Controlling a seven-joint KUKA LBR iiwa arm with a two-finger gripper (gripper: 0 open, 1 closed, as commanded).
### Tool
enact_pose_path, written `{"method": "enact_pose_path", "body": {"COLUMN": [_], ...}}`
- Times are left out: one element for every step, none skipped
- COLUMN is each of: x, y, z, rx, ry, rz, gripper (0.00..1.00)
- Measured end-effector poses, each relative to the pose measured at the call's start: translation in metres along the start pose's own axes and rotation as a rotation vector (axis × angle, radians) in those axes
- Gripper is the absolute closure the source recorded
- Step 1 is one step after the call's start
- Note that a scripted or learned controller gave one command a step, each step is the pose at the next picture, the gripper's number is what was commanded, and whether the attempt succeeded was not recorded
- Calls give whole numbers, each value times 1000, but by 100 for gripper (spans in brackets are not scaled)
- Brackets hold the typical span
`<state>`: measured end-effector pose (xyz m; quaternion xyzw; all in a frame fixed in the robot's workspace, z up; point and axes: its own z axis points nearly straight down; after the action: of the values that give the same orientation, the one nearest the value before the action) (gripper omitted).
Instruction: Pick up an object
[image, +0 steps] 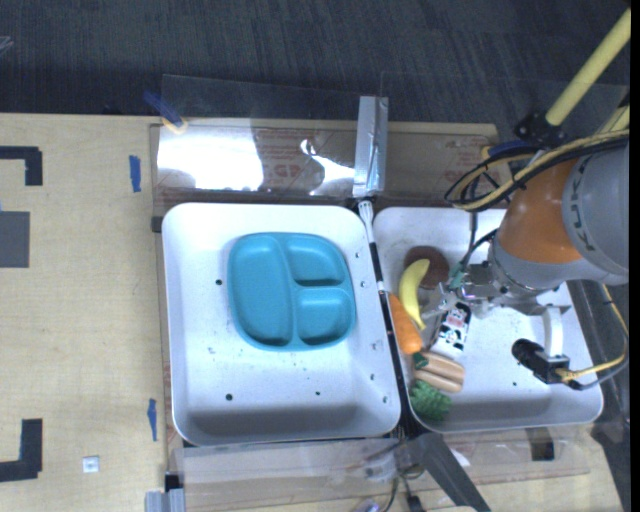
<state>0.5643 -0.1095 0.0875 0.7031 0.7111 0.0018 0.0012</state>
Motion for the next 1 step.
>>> {"method": "enact_pose_path", "body": {"x": [-2], "y": [1], "z": [-11], "rx": [-6], "ry": [-1], "rz": [4], "gripper": [100]}}
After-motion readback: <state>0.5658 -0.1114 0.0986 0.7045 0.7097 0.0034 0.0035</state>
